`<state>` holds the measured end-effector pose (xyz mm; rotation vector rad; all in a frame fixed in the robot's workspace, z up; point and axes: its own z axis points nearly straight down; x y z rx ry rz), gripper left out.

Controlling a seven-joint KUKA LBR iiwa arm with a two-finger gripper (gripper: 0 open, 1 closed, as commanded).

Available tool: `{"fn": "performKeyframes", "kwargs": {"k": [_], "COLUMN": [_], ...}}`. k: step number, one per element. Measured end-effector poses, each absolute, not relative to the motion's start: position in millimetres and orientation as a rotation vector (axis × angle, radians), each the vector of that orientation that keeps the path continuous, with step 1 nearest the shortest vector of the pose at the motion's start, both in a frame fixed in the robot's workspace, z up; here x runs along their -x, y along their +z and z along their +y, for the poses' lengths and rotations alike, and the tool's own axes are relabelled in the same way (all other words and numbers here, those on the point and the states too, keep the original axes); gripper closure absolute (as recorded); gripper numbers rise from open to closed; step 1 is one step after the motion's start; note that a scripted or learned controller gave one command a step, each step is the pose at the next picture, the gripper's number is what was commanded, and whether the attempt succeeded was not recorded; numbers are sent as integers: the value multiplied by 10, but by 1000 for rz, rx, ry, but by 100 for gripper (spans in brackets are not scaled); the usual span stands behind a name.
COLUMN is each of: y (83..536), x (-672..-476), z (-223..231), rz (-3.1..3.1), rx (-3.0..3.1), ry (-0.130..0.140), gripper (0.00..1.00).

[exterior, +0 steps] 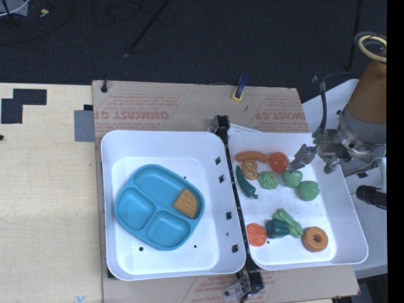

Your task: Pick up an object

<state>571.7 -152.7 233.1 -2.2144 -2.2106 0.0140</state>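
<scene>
The right bin [353,232] holds several toy foods: an orange sausage [251,156], a pretzel [250,168], a red tomato [278,162], a green broccoli [269,180], a dark green cucumber [245,183], two green round fruits [291,179] [308,190], an orange-red fruit [256,234], a green pepper [284,225] and a donut [315,238]. My gripper [314,164] hangs over the bin's upper right part, just above the two green fruits. Its fingers stand open with nothing between them; one fingertip [295,165] is close to the tomato.
The left bin [120,150] holds a blue sectioned tray [136,210] with a tan waffle piece [186,202] on it. A black divider clip [222,126] sits between the bins. Cardboard lies under both bins, and a blue-yellow clamp [239,88] is at its far edge.
</scene>
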Motion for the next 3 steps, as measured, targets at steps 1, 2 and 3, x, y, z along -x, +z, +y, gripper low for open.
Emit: {"fn": "performKeyframes", "kwargs": {"k": [1, 2, 3], "y": [2407, 1880, 1427], "x": [-5742, -5822, -5758], "z": [-1528, -1581, -1539], "rz": [-2221, -2219, -2217], "rx": [2220, 2219, 2217], "ry": [2, 4, 6], "gripper": [0, 0, 0]}}
